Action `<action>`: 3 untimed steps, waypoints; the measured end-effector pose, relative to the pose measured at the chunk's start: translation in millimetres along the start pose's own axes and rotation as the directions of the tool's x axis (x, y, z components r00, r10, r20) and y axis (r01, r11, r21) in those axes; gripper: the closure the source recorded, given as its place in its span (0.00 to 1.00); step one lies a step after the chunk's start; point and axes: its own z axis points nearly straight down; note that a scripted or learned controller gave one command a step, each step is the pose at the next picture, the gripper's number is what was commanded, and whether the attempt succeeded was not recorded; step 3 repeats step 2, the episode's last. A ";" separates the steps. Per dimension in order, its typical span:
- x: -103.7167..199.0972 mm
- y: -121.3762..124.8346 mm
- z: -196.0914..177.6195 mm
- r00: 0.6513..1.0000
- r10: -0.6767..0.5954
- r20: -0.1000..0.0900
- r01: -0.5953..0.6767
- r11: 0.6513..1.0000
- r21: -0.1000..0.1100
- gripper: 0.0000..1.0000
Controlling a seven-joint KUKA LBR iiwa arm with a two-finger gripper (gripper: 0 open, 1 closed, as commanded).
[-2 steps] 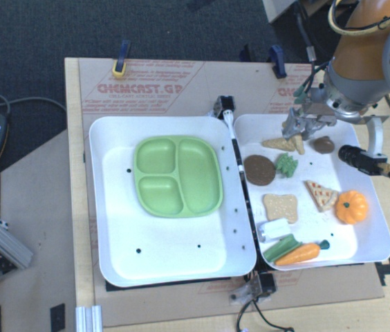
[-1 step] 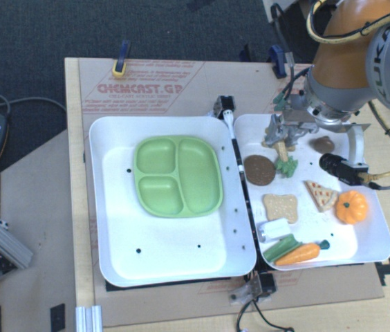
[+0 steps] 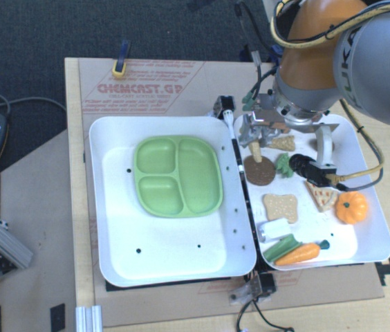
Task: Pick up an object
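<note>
Over the far left part of the right bin (image 3: 371, 244) hangs my gripper (image 3: 254, 138), just above a brown round patty (image 3: 259, 171). A small tan piece (image 3: 255, 151) shows right under the gripper; whether it is gripped is unclear. Toy foods lie around: a tan cracker (image 3: 283, 143), a small green piece (image 3: 282, 164), a bread slice (image 3: 280, 207), a pizza wedge (image 3: 324, 198), an orange pumpkin (image 3: 352, 207), a white block (image 3: 274, 228), and a carrot (image 3: 297, 254) beside a green pod (image 3: 280, 245).
A green divided plate (image 3: 178, 176) lies in the left bin (image 3: 112, 247). The arm's grey body and orange band cover the right bin's far side. The divider between the bins runs just left of the gripper.
</note>
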 end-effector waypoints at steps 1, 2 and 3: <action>40.7 -25.4 7.7 1.000 0.001 0.001 -0.001 1.000 0.003 1.00; 51.9 -31.2 2.2 1.000 0.004 0.002 -0.004 1.000 0.001 1.00; 51.9 -31.2 2.2 1.000 0.004 0.002 -0.004 1.000 0.001 1.00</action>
